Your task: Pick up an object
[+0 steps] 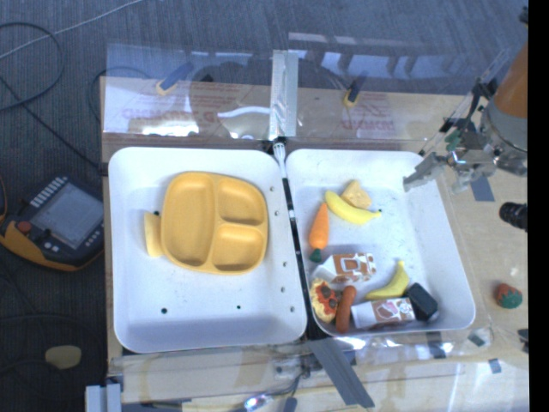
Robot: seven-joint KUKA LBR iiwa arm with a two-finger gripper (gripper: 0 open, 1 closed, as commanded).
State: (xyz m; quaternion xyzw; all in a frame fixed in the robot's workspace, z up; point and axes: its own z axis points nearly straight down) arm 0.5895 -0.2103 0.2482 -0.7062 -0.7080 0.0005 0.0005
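Toy food is lying crowded in the right bin [446,230]: a banana [350,209] stretching left to right beside an upright carrot [319,225], with cartons, a sausage and a black block packing the near corner. Over the bin's far right rim, the gripper [446,163] is hovering, fingers spread, pinching nothing.

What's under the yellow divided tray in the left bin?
A pale yellow flat piece sticks out from beneath the yellow divided tray at its left edge. How far it runs underneath is covered.
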